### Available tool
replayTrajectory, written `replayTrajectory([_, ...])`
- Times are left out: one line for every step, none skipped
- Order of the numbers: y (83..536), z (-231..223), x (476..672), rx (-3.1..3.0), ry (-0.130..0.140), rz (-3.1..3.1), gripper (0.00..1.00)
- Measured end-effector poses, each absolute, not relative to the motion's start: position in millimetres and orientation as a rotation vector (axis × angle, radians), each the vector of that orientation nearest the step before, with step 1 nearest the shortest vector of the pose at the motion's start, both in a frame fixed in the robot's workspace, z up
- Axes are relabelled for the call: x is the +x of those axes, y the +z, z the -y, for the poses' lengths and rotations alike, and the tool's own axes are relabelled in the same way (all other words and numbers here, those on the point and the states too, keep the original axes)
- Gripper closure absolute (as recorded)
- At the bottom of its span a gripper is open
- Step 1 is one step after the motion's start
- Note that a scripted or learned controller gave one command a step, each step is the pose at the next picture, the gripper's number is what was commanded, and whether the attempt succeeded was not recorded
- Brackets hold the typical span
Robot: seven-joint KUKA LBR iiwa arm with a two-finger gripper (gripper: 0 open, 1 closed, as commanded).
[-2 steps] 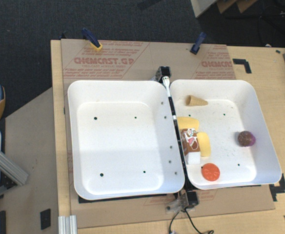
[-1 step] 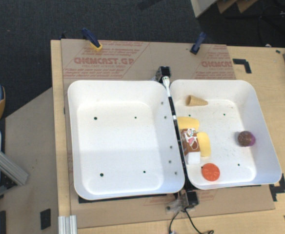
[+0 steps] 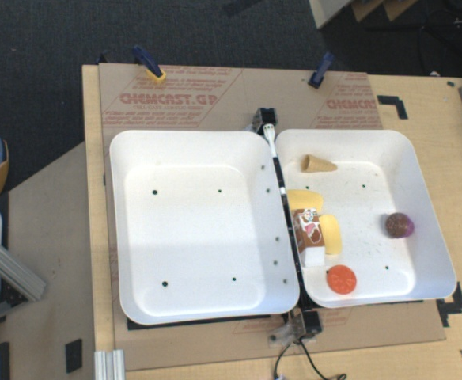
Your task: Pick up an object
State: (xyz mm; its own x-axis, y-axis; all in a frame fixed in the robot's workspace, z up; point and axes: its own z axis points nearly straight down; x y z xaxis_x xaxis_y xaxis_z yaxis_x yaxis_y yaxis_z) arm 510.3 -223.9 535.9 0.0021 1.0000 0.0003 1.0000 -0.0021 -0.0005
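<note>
Two white bins sit side by side. The right bin (image 3: 421,212) holds everything — a tan wedge (image 3: 319,163) near the top, yellow pieces (image 3: 328,234) and a brown packet (image 3: 308,227) by the divider, a red disc (image 3: 342,279) below, and a purple ball (image 3: 399,225) apart to the right.

Two shallow white plastic bins sit side by side on a flat cardboard-faced bench (image 3: 215,93), rims touching. All items lie in the right bin (image 3: 421,275). Tan wedge-shaped piece (image 3: 318,163) at 11 o'clock. Round purple ball (image 3: 399,225) at 3 o'clock, well apart. Brown-and-white packet (image 3: 308,229) against the left wall at 9 o'clock, a yellow oblong block (image 3: 330,236) touching its right side. Round orange disc (image 3: 342,279) at 7 o'clock, near the front wall.
</note>
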Motion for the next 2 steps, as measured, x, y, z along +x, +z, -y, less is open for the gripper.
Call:
replayTrajectory([536,224,489.9,-2.222,0.000,2.221,1.00])
replayTrajectory([536,223,479.0,-2.222,0.000,2.222,1.00])
